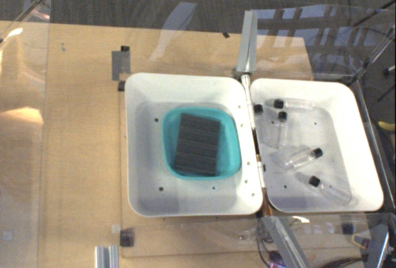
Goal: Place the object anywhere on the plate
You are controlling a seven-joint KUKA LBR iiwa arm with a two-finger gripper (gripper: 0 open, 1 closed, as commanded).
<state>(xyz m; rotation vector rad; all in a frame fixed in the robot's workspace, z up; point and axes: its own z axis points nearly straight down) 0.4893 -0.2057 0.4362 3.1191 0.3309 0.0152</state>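
Observation:
A teal square plate rests in the middle of the left white bin. A dark grey ribbed block lies flat on the plate, slightly tilted, well inside its rim. In the right white bin lie several clear vials with black caps: one at the back, one short and upright-looking, one in the middle and one near the front.
A grey metal post rises behind the seam between the bins. Clear acrylic panels stand at the back right and far left. Small black fixtures sit on the wooden bench around the bins.

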